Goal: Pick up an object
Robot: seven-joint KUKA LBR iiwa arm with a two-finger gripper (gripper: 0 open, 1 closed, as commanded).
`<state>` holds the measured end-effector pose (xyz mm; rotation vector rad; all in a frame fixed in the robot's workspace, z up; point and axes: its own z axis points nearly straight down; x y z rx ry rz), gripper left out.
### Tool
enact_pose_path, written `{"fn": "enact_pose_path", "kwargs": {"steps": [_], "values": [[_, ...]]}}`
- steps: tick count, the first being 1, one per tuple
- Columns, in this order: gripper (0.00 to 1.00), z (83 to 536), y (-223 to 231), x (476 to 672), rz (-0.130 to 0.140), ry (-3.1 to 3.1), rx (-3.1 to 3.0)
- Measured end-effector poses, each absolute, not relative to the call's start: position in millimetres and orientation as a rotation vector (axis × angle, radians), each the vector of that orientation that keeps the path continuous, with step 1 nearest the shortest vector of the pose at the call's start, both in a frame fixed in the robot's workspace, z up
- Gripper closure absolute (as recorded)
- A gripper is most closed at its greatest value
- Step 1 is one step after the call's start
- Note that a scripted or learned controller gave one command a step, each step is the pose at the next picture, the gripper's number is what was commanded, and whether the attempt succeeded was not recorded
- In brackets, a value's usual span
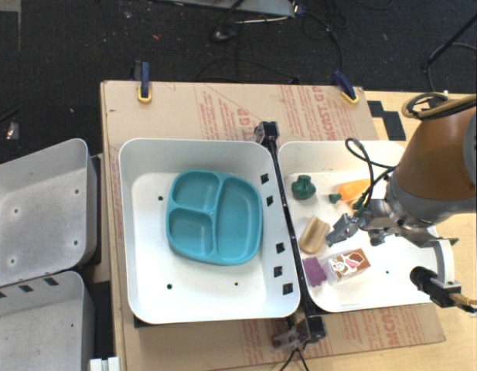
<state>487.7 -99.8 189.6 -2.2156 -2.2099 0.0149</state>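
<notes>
**Q:** So, what is sitting in the right bin (pixel 424 300) for the arm to pick?

**A:** Several small things are lying there. A tan oblong block (pixel 315 235) is resting near the bin's left wall. Just below it, a purple piece (pixel 313 270) is lying beside a small printed packet (pixel 349 263). A dark green knob-shaped object (pixel 302 187) is sitting toward the back, with an orange object (pixel 352 191) to its right. The left bin (pixel 137 230) is holding a teal divided plate (pixel 216 216).

**Q:** Where is the arm?

**A:** It is reaching in from the right, its orange band bulking over the bin's right side. The wrist is pointing left and down, and the gripper (pixel 345 231) is hovering between the tan block and the packet, just above the packet. Whether its fingers are spread or pinched is too dark and cluttered to tell, and nothing is visibly sitting between them.

**Q:** How should the pick go?

**A:** In my judgement, it should be choosing one target, likely the tan block or the packet, centring over it and descending straight. The purple piece is crowding the packet, so a slanted approach is risking a nudge rather than a grasp.
</notes>
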Motion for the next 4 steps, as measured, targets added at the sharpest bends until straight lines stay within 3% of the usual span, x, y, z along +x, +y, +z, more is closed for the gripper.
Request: {"fn": "enact_pose_path", "kwargs": {"steps": [1,3,4], "values": [[0.0,196.4,-99.5,490.9,0.001,-2.221,-2.22],[0.0,116.9,-109.5,491.1,-0.011,-2.229,-2.235],[1.0,126.6,-110.6,492.5,-0.013,-2.231,-2.243]]}}
